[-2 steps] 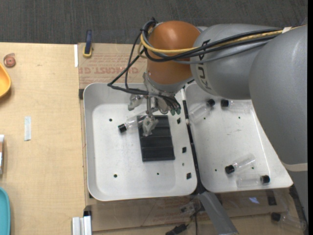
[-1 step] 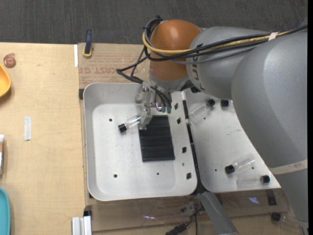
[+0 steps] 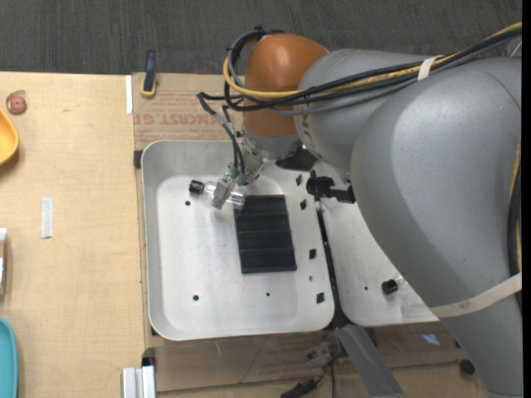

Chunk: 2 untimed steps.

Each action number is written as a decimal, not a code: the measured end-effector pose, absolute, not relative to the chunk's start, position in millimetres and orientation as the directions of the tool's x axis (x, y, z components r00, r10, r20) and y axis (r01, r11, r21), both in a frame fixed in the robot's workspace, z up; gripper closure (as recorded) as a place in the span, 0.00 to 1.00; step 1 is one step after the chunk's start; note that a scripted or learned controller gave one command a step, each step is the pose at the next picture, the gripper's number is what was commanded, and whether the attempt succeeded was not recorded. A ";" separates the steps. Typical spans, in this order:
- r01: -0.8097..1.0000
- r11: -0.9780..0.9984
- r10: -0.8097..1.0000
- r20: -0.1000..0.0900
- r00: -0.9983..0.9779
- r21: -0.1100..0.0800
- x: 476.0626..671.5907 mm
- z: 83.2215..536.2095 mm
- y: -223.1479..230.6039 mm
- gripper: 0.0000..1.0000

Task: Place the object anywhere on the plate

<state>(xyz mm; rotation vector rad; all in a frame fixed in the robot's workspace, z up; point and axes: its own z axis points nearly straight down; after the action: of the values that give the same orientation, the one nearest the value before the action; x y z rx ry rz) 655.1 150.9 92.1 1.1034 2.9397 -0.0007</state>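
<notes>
On the far left, well away from the fingers, the pale wooden table carries an orange curved dish edge, a small reddish disc and a thin clear strip; a teal rim shows at the lower corner. None of these lies inside the bins.

Moving right, the left shallow white bin holds a small black and silver cylindrical object just to the left of the fingers, apart from them as far as can be seen. The grey two-finger gripper hangs low over the bin floor, its metal tip just beside the upper left corner of the dark ribbed rectangular plate. Whether the fingers are wide or narrow I cannot tell; nothing is clearly seen between them.

Judged from this, the step in hand is the grasp, and the plate placement is not yet done. To do it well, the fingers should centre over the small object, close squarely, lift clear, then travel right and down to the plate's middle.

Right of the fingers, the second white bin lies under the bulky grey arm. The floor behind is dark carpet.
</notes>
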 end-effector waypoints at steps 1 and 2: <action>0.412 0.911 0.412 -0.002 -0.911 0.000 648.4 92.0 177.9 0.00; 0.737 0.676 0.737 -0.002 -0.676 0.000 640.9 91.8 227.4 0.00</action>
<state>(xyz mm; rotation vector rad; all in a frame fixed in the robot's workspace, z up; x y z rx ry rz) 640.9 227.4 91.8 1.2637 2.8742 -0.0016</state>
